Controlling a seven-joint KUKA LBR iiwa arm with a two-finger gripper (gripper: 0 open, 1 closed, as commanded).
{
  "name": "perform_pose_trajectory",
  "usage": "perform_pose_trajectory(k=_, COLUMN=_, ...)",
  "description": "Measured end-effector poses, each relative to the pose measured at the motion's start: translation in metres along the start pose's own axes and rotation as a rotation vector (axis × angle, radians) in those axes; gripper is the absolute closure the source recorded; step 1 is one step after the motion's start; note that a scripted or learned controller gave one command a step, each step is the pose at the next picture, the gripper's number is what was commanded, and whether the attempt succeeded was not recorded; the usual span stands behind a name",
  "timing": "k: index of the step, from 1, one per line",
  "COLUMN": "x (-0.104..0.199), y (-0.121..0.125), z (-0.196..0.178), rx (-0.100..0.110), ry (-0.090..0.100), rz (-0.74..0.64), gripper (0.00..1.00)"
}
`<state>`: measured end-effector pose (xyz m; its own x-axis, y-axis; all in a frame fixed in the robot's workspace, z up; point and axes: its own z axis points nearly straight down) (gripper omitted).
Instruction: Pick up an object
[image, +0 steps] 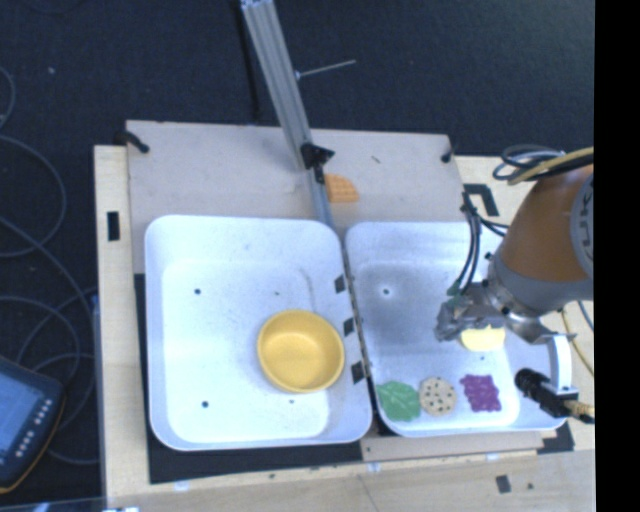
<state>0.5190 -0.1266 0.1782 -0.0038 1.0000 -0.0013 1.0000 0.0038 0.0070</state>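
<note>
The right bin holds a green leafy piece, a round speckled cookie and a purple bunch in a row along its near wall. A pale yellow object lies just behind them, partly under the arm's wrist. My gripper hangs low over the right half of that bin, right beside the pale yellow object and touching or nearly touching it. A yellow bowl stands in the left bin, near its right wall.
A slanted metal rail runs from the top down to the divide between the bins. A small orange piece lies on the bench behind the bins. Cables and a black fitting sit at the right bin's near right corner.
</note>
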Motion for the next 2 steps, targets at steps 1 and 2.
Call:
perform_pose_trajectory(k=1, x=0.002, y=-0.007, z=-0.057, rx=-0.001, ry=0.000, rz=-0.001, gripper=1.00)
perform_pose_trajectory(k=2, x=0.001, y=-0.004, z=-0.111, rx=-0.002, ry=-0.001, rz=-0.001, gripper=1.00)
